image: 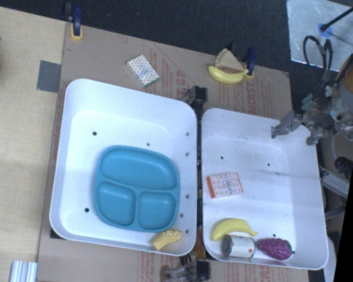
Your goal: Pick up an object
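Near edge of the right bin [316, 209]: a yellow banana [232, 228], a small can [239, 247] and a purple grape bunch [274, 248] crowd together, the can partly covering the banana's lower end. A yellow corn piece [167, 239] sits on the left bin's [63, 151] near rim beside a blue divided tray [136, 187]. Mid-bin lies a red-printed card [224, 184]. At the right bin's far right corner hovers the gripper [298, 128], fingers spread and holding nothing; the arm is cut off at the frame's edge.

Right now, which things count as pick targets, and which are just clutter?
Targets, in the bins: red-patterned packet, banana, small can, purple grapes, blue divided tray, yellow corn piece.

Clutter, outside: second banana, patterned packet.
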Motion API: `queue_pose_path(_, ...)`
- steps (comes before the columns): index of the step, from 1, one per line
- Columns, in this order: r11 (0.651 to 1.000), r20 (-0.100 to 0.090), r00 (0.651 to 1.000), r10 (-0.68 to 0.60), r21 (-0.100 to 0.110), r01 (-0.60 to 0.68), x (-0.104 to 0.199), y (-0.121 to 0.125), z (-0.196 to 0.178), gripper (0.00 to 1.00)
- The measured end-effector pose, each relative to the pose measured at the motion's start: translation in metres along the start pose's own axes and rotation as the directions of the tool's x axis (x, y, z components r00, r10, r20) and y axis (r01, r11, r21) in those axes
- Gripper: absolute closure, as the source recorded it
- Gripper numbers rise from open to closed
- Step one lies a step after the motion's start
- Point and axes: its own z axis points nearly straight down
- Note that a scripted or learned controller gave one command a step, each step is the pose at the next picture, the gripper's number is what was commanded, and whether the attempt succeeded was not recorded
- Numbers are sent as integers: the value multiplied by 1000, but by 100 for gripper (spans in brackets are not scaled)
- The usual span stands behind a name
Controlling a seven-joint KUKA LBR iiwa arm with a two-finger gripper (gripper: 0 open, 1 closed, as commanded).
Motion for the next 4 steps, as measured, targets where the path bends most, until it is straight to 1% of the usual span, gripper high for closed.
queue_pose_path(1, 1000, -1, 1000, -1, 0, 1, 25, -23, -15, 0)
queue_pose_path(2, 1000, -1, 1000, -1, 4, 1, 91, -50, 106, 0)
queue_pose_path(3, 1000, 0, 1000, 0, 1, 0, 79, -90, 117, 0)
queue_pose_path(4, 1000, -1, 1000, 0, 2, 0, 90, -100, 117, 0)
